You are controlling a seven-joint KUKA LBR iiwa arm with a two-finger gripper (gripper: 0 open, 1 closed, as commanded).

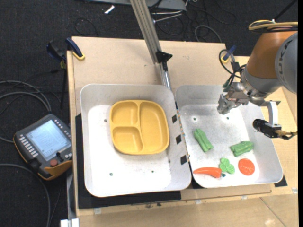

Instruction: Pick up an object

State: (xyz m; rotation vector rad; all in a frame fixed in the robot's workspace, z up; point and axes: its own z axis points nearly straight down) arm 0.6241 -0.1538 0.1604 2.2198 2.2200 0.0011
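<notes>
Nothing lifted yet, by the look of it. Best done by choosing a piece with free floor around it and dropping straight down, well off the bin wall.

Nearest, along the front of the right bin (277,174): a chilli (207,171), red-orange, touching or just beside a small green piece (227,166), and a tomato (246,166) just to its right. Crowded, so poorer targets.

Further back: a green block (242,148) just above the tomato, and a green pod (203,140) lying at a slant near the bin's middle, apart from the rest. Probably the easiest grab, closing across its narrow side.

Beyond, over bare floor at the bin's far part: gripper (224,108), pointing down, well apart from every piece. Nothing seen in it; whether spread or closed, cannot tell.

In the left bin (94,174): a yellow tray (139,126) with three compartments, each bare.
</notes>
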